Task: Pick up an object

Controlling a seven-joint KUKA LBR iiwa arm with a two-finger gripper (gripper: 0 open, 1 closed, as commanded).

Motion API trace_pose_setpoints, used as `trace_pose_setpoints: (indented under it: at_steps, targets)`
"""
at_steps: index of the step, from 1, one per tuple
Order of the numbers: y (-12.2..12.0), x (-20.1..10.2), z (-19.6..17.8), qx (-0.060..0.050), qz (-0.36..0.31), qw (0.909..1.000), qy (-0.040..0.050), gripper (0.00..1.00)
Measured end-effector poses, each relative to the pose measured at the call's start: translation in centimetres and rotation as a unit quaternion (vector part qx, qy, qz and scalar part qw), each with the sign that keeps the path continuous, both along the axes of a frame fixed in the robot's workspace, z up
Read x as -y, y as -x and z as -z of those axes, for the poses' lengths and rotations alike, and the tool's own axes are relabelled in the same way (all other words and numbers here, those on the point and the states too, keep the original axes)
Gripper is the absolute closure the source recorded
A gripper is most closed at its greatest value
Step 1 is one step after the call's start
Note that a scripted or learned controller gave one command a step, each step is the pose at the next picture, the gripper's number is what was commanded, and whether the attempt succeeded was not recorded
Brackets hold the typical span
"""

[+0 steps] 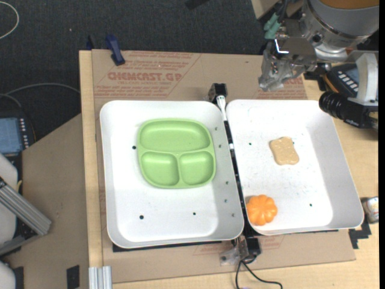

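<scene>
The tool (275, 80), grip state unclear, hangs beyond the right bin (337, 161), well apart from the pumpkin (261, 209).

Readable text: red print "CHEMCAST G P" on the brown cardboard sheet (156, 71) lying under the two bins, above the left bin. Smaller red lines above and below that word are too blurred to read. Fainter red print near the sheet's right end is also illegible.
</scene>
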State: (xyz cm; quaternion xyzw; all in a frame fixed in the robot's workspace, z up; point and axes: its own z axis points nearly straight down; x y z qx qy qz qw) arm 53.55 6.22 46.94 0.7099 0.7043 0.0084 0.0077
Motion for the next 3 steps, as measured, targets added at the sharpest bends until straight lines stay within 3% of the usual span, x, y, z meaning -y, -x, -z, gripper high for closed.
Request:
trace_pose_setpoints:
  at_steps: [1, 2, 3]
  targets:
    - [5.9, -1.5, 2.7, -0.014, -0.005, 0.9999, 0.0002, 1.0]
    - [5.6, -1.5, 1.6, -0.011, -0.005, 0.9999, 0.0007, 1.0]
    - [5.6, -2.5, 3.9, -0.013, -0.004, 0.9999, 0.0006, 1.0]
